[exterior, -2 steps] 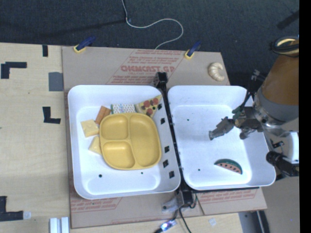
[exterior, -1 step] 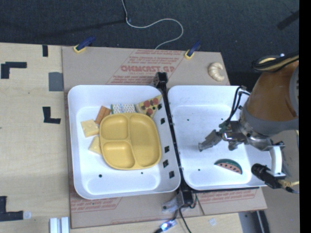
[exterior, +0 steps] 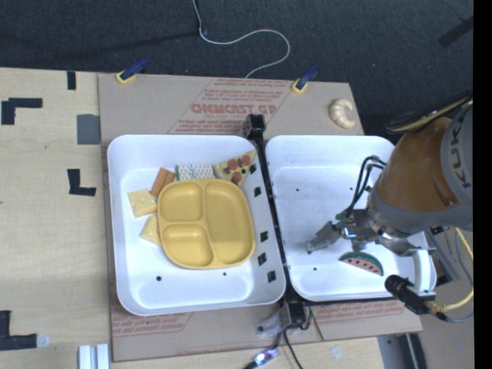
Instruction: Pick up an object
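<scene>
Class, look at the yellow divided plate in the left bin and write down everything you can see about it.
The yellow divided plate looks like smooth moulded plastic, rounded-square, with three shallow compartments: two on the far side and one on the near side. It lies flat and face up in the left bin, turned slightly askew. Its compartments hold nothing. Several small flat items poke out from under or beside its left and far edges. The end effector is over the other bin, well away from it.

A cardboard sheet [exterior: 231, 106] with red print lies under two white bins [exterior: 123, 229], which sit side by side at its middle. A blue-and-yellow clamp [exterior: 132, 70] grips the sheet's far left corner, a second clamp [exterior: 304, 77] its far right corner. A pale, shell-like lump [exterior: 344, 113] rests on the sheet near the second clamp. A thin white cable [exterior: 246, 41] loops over the dark floor beyond the sheet's far edge.
</scene>
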